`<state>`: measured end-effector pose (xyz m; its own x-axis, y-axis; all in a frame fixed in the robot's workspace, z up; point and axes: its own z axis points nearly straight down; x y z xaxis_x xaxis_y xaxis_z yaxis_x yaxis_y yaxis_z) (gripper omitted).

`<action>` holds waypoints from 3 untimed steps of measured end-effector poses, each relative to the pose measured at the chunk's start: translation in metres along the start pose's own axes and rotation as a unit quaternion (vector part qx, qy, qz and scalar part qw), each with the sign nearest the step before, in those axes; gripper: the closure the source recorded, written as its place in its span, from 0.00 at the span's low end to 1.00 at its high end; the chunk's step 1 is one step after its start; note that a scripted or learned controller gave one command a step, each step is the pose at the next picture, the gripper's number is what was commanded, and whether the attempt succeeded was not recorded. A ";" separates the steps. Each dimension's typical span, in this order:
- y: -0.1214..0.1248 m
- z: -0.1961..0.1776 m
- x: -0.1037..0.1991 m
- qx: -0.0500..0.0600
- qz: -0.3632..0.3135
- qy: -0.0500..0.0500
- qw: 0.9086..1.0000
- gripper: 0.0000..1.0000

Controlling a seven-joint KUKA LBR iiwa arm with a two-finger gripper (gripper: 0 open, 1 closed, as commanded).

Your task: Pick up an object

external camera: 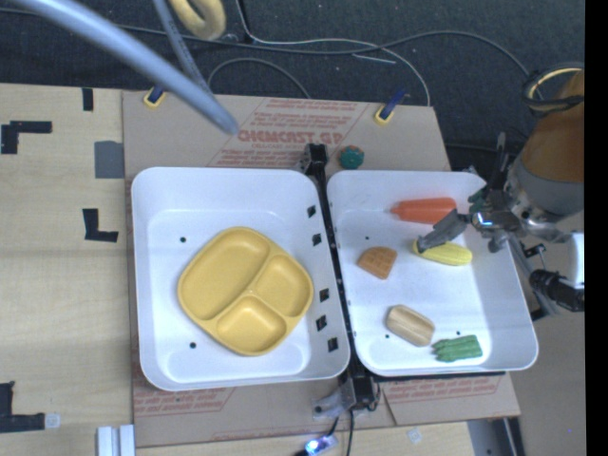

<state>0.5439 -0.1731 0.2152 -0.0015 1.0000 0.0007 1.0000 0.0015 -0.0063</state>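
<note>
Red print runs across the brown cardboard sheet that lies under the two bins on the surface; its letters are too blurred to read.

The right bin holds five small food-shaped pieces. An orange carrot-like piece lies toward the far side. A yellow corn-like piece lies just nearer than it, at mid-bin toward the right. A brown toast-like piece sits toward the left wall, a tan bread roll lies nearer the front, and a green piece rests close to the near rim.

The gripper reaches in over the right rim of this bin, its dark fingers pointing left between the carrot-like piece and the corn-like piece, touching or almost touching the corn-like piece. How far the fingers are parted cannot be told, and nothing is seen gripped between them.

Bare white floor lies in the middle of the right bin, between the toast-like piece and the corn-like piece. The left bin holds a yellow divided plate near its centre, with bare floor all round it. A small teal object sits on the cardboard beyond the bins.
</note>
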 end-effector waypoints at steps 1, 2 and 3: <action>0.004 0.045 0.002 0.000 0.000 0.000 1.000 0.00; 0.000 0.090 -0.001 0.000 0.001 0.000 1.000 0.00; 0.001 0.077 0.000 -0.002 0.000 0.000 1.000 1.00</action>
<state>0.5447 -0.1735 0.1382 -0.0020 1.0000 -0.0002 1.0000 0.0020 -0.0029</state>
